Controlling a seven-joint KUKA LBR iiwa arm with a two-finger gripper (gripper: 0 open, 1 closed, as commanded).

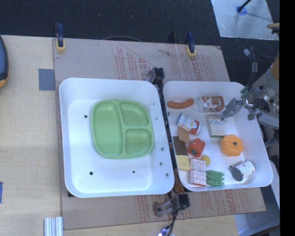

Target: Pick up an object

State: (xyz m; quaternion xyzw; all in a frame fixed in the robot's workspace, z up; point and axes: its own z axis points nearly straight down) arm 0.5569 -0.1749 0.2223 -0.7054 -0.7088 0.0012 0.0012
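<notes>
The wooden desk [24, 146] carries a cardboard sheet [132, 60] clamped at its top edge; two white bins [73, 181] lie side by side on it; a grey tape patch [46, 79] sits at the desk's upper left.

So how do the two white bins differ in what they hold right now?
The left bin holds a single green divided plate lying flat near its middle, with bare white floor around it. The right bin is crowded with many small toy foods, among them a sausage and an orange pumpkin. The gripper is over the right bin. Both are shallow, white and side by side.
</notes>
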